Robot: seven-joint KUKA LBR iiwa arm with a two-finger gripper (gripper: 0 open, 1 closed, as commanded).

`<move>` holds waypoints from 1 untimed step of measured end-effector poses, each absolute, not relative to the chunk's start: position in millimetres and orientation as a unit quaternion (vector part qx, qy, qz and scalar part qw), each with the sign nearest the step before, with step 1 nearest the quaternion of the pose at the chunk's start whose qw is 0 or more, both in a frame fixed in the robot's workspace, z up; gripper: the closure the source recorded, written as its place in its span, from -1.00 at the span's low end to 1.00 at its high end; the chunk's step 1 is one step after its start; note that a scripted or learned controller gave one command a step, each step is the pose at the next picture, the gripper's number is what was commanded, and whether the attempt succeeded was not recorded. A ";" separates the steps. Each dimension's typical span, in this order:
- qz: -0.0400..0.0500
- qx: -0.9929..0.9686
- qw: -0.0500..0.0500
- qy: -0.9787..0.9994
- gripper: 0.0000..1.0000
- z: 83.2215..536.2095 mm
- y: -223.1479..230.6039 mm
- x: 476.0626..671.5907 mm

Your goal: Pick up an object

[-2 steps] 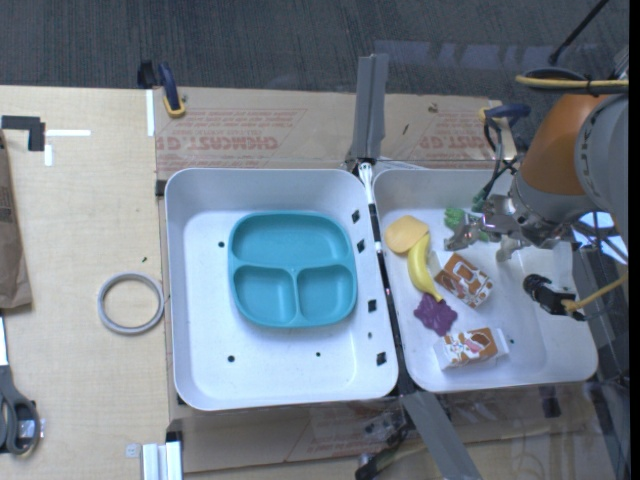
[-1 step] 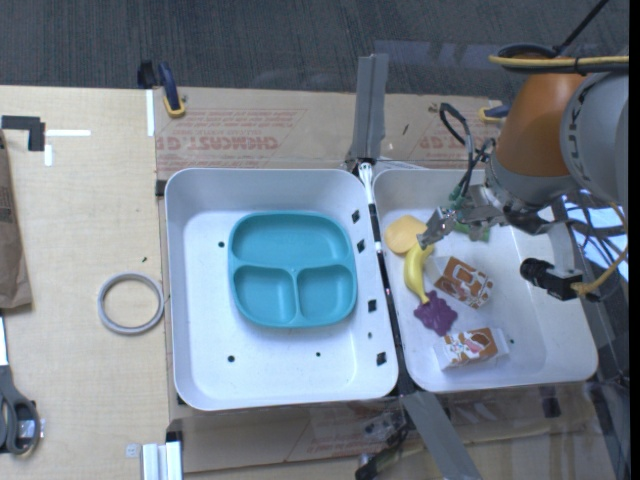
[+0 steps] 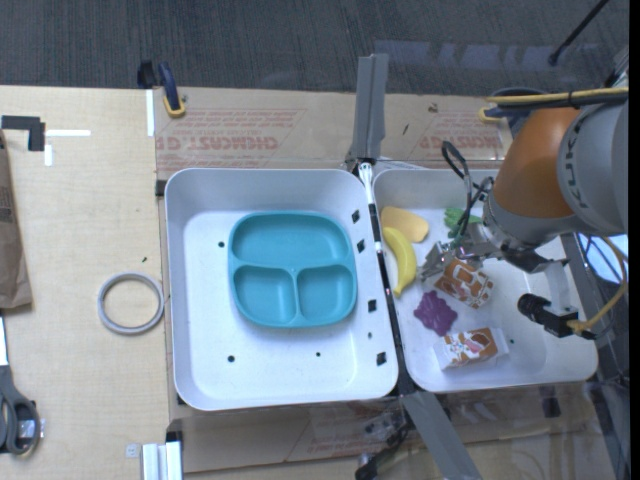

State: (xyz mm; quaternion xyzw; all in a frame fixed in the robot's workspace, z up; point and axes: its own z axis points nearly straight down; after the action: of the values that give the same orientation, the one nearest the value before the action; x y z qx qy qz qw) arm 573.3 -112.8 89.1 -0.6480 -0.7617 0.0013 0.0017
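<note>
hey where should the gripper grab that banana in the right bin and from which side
Probably the middle of the banana, coming straight down from above. It lies flat, running roughly along the divider wall of the right bin, so the fingers would close across its narrow width. The side toward the divider looks tight; the side facing the purple piece has more room.

White bins [image 3: 190, 298]: one holds a teal tray [image 3: 294, 269]; the other a yellow banana [image 3: 401, 254], purple grapes [image 3: 435, 313], something green [image 3: 457, 217] and two orange-and-white patterned packets [image 3: 471, 347]. Pale wood surface [image 3: 80, 228].
</note>
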 end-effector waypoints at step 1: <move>0.002 -0.649 0.003 -0.761 1.00 95.6 -114.0 573.3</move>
State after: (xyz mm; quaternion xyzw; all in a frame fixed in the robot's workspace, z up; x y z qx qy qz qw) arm 573.3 -114.0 95.6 -0.6492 -0.7607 0.0020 0.0030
